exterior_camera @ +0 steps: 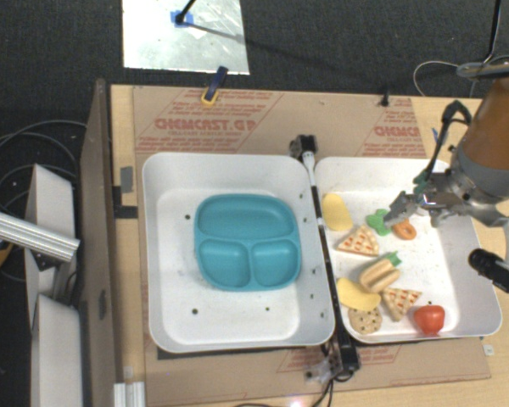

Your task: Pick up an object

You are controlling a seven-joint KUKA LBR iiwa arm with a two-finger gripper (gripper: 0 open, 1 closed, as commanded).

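My gripper (413,209) hangs over the upper middle of the right bin (471,253), under the grey wrist and orange band. Just below and left of it lie an orange carrot slice (405,231) and a green piece (377,222); whether it touches either is unclear. Other toy foods in this bin are a yellow lemon-like piece (337,212), a pizza slice (358,243), a hot dog (379,272), a yellow chip (355,293), a cookie (365,320), a second pizza wedge (401,300) and a red tomato (429,317).
The left bin (174,227) holds a teal divided plate (247,241). A raised rim (321,244) separates the two bins. A black fitting of the arm (496,270) sits over the right bin's right edge. Cardboard (237,121) lies behind the bins.
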